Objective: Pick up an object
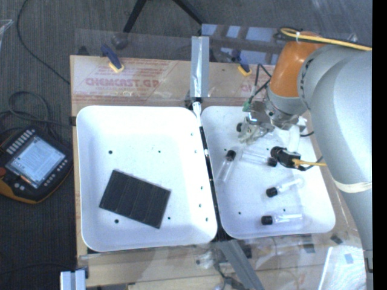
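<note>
End effector [251,128] low over right bin [239,213]; finger state indiscernible; clear vials [227,165] nearby.

Most of the left bin [91,132] lies open apart from the black panel [135,198] toward its near-left corner, while capped vials [282,188] crowd the right bin [242,216].

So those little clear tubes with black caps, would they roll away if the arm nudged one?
Probably. Each tube looks round and lies on its side on the right bin's smooth floor, so a nudge could roll it. They look thin and light, likely slippery to pinch. The black cap may curve the roll.
</note>
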Robot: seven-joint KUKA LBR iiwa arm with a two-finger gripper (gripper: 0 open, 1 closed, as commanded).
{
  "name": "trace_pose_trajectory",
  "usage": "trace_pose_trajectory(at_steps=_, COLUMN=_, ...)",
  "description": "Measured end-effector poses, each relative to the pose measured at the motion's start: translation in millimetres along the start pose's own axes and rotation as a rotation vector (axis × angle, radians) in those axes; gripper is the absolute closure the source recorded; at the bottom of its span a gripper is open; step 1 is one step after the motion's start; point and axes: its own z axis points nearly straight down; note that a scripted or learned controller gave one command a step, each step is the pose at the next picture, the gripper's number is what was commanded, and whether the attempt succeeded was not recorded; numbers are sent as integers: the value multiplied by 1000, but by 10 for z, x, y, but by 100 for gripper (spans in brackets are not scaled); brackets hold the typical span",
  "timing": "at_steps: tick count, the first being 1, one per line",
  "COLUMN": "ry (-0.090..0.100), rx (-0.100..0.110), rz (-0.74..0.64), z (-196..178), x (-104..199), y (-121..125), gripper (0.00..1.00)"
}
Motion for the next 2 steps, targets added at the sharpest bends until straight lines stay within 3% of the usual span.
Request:
trace_pose_trajectory(at_steps=1, ry=-1, rx=-6, rz=0, z=-14, x=3, y=13, gripper=0)
trace_pose_trajectory(at_steps=2, ry=-3, rx=0, rz=0, z=-96, x=-5, y=-2, gripper=100)
